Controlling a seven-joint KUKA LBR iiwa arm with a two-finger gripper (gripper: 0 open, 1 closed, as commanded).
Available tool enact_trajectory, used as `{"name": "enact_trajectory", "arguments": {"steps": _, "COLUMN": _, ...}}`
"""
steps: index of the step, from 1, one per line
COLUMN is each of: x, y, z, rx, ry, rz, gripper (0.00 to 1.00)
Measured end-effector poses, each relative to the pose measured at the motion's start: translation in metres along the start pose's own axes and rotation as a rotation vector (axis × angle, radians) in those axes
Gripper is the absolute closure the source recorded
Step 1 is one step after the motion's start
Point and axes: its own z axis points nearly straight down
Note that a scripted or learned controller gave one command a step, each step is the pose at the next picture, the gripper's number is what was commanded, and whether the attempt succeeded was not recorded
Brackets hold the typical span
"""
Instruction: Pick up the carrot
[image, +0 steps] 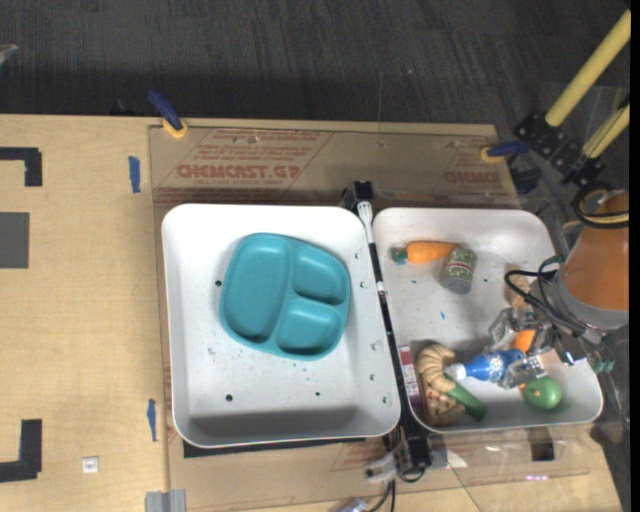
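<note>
Two shallow white plastic bins sit side by side in front of you on the tan cardboard bench (80, 330). In the left bin (190, 400) you have a teal three-compartment plastic plate (285, 295), lying flat near the middle. Move to the right bin (530, 225) and you find the orange carrot with a green tip (428, 253) lying on its side near the far wall, just beside a small grey-green can (459, 270). Nearer you sit a tan braided bread-like toy (435, 368), a blue and white bottle (487, 368) on its side and a green round fruit (543, 394). The gripper (520, 335) hangs above the bottle and the fruit, well apart from the carrot; you cannot tell how its jaws stand.
</note>
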Motion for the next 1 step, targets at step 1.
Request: {"name": "enact_trajectory", "arguments": {"steps": 1, "x": -0.0022, "y": 0.0014, "z": -0.0093, "rx": 0.000, "ry": -0.005, "rz": -0.002, "gripper": 1.00}}
